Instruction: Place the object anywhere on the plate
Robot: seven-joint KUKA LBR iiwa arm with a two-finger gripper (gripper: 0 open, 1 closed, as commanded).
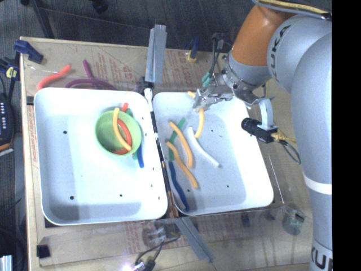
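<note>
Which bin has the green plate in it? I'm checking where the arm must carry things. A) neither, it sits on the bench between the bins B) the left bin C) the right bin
B: the green plate lies in the left bin, with a yellow strip and a red one already on it.

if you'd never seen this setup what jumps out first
The big grey arm with its orange band fills the right side, its gripper at the far edge of the right bin with a yellow strip hanging from its fingers. Next is the green plate in the left bin, already bearing yellow and red strips.
</note>
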